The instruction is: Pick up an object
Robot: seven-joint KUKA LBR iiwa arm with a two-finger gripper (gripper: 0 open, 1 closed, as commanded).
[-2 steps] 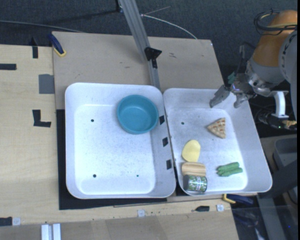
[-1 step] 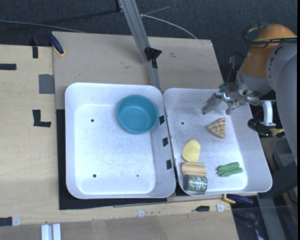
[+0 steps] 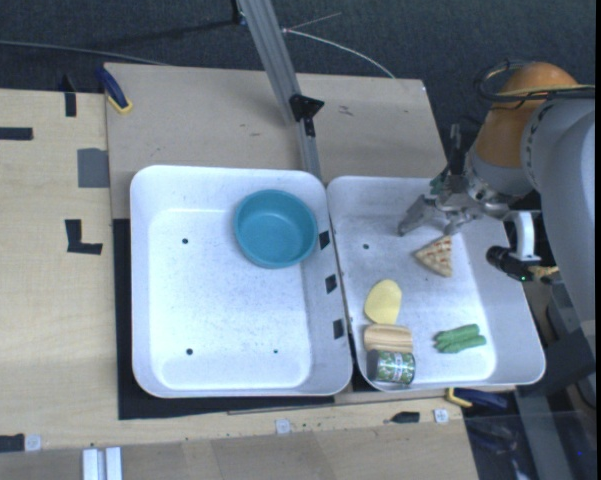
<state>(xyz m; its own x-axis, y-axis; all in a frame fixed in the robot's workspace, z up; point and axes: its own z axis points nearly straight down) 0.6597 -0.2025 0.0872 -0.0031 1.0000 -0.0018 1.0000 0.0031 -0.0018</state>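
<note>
Tan waffle wedge [image 3: 436, 257] in right bin [image 3: 510, 363], upper middle of frame's right half — just below and slightly right of jaws [image 3: 435, 218]. Jaws spread wide, nothing between them, hanging over bin's upper part. Wedge triangular, grid-textured, point toward upper right. Lower in bin: smooth yellow oval [image 3: 383, 301], tan block [image 3: 388, 337], shiny green can [image 3: 391, 368], green pod [image 3: 459, 339]. Left bin [image 3: 180, 368] — smooth blue bowl [image 3: 274, 227]. Judgement: wedge nearest target, short drop down-frame.

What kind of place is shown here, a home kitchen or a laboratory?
Probably a robotics lab bench, not a kitchen: a grey robot arm reaches over two white bins, which hold toy-like items such as a blue bowl and a waffle piece.
</note>
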